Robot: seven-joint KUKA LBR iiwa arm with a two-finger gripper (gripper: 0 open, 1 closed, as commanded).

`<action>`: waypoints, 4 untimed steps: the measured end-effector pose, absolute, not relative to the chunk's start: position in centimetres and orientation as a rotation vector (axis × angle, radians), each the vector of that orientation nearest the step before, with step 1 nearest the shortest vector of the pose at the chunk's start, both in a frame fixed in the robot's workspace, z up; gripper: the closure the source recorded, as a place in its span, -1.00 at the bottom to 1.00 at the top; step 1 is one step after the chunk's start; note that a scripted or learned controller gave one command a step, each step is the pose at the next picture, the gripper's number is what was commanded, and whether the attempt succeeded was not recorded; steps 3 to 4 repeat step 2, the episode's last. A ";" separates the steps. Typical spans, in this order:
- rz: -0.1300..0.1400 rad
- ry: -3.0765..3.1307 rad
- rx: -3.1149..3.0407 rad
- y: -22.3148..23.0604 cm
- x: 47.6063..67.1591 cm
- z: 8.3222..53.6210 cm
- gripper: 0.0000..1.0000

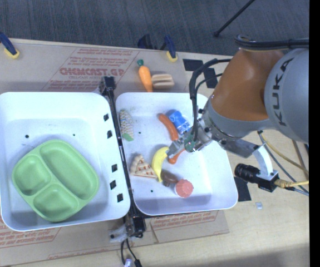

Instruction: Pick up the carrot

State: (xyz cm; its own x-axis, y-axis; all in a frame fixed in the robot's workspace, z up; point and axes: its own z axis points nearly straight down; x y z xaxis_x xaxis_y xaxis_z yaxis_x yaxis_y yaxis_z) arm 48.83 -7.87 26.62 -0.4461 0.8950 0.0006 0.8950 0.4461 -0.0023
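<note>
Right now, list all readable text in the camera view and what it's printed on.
"KUKA": dark letters running down the grey arm.
"CHEMCAST GP": red print on the brown cardboard sheet under the bins, above the left bin.
Smaller red lines around that brand, and more red print along the sheet's left and bottom edges: too small and blurred to read.
Nothing legible on the blue packet in the right bin.

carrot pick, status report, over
Gripper low in right bin, beside banana. Small orange piece at its tip. Carrot outside bins, on bench beside bun, untouched.
</note>
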 end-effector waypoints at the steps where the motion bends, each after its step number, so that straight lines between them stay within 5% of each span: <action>1: 0.003 -2.351 -2.077 -3.6 47.8 22.7 1.00; 2: 0.002 -2.699 -1.607 -9.6 47.6 26.2 1.00; 4: 0.002 -2.699 -1.607 -9.6 47.6 26.2 1.00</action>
